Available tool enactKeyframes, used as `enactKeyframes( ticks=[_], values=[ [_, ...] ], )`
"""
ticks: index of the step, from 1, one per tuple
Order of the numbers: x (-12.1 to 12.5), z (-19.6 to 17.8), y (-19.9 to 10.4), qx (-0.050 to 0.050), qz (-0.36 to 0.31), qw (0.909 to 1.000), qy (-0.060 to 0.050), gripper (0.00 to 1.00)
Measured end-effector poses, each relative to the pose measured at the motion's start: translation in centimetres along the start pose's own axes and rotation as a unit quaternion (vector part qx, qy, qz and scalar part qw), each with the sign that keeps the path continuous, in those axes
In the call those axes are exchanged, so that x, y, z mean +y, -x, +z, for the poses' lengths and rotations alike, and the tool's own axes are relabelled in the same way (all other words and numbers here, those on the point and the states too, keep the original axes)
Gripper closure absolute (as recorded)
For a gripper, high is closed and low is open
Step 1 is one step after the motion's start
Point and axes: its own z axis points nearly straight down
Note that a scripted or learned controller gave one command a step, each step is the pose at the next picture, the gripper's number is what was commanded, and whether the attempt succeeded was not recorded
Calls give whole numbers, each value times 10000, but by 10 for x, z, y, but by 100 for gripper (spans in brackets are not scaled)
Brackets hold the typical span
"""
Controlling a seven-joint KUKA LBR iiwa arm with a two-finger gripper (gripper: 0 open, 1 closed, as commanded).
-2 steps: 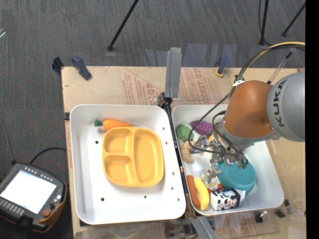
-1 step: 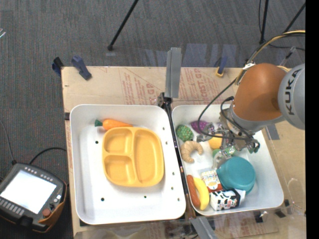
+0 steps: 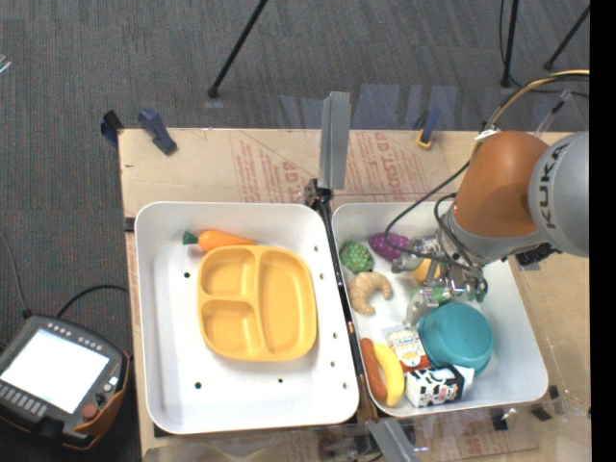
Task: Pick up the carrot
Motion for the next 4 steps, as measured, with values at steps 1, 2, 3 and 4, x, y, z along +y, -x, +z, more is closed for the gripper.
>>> enactKeyframes(
  ticks=[1,2,3,4],
  values=[
    [2,-11,2,-25,-32,10000,1,100],
    [8,-85,-24,-39,184,9998,-4,100],
    [-3,-84,-35,5,-24,10000,-1,100],
    [-51,-111,11,-28,100,9999,-6,100]
  ],
)
